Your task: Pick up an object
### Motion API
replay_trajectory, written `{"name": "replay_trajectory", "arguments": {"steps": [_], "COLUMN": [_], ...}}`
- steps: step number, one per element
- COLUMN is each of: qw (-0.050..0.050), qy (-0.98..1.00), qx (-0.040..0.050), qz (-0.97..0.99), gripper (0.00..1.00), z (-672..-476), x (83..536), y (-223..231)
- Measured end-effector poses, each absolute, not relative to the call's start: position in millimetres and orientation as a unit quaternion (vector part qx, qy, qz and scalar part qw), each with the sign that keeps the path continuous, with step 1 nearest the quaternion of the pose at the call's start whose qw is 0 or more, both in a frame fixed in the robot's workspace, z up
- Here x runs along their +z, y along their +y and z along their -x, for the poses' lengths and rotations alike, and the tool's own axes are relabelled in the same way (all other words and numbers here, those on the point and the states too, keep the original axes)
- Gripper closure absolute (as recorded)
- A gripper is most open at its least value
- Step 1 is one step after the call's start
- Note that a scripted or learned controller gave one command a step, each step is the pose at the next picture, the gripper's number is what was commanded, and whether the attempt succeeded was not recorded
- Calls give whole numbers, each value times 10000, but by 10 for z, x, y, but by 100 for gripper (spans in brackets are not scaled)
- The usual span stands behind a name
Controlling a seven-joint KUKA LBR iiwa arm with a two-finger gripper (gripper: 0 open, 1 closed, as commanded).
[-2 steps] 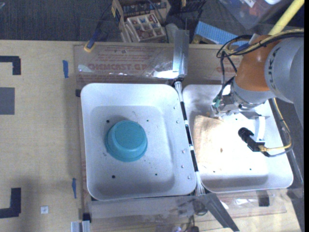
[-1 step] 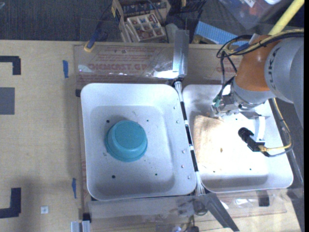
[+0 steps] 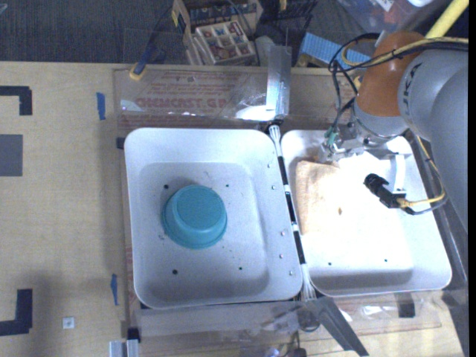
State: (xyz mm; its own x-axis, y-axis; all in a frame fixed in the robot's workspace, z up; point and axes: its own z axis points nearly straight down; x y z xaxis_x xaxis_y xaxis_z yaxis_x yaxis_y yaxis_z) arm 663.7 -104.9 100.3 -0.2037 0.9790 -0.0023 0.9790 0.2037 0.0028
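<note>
A teal bowl (image 3: 195,216) sits upside down in the middle of the left bin (image 3: 141,162). A flat tan pad (image 3: 315,198) lies along the left side of the right bin (image 3: 372,262). My gripper (image 3: 333,147) hangs over the far end of the right bin, right at the pad's far right corner. The grey arm with its orange band (image 3: 387,88) rises behind it and hides the bin's far right corner. Whether the gripper touches the pad is unclear.
A black cable plug (image 3: 379,187) with a yellow lead dangles from the wrist over the right bin. A clear plastic sheet (image 3: 193,99) lies behind the left bin. Boxes and clutter stand beyond the bench's far edge.
</note>
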Motion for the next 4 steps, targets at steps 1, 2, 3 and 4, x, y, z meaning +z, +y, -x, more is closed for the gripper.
{"name": "replay_trajectory", "arguments": {"steps": [1, 2, 3, 4], "qw": [18, 18, 18, 18], "qy": [7759, 7759, 7759, 7759], "qx": [4, 4, 4, 4], "qz": [-6309, -6309, -6309, -6309], "gripper": [0, 0, 0, 0], "z": [-6637, -6637, -6637, -6637], "x": [1004, 1004, 1003, 1003], "y": [-1047, -1047, -1047, -1047]}}
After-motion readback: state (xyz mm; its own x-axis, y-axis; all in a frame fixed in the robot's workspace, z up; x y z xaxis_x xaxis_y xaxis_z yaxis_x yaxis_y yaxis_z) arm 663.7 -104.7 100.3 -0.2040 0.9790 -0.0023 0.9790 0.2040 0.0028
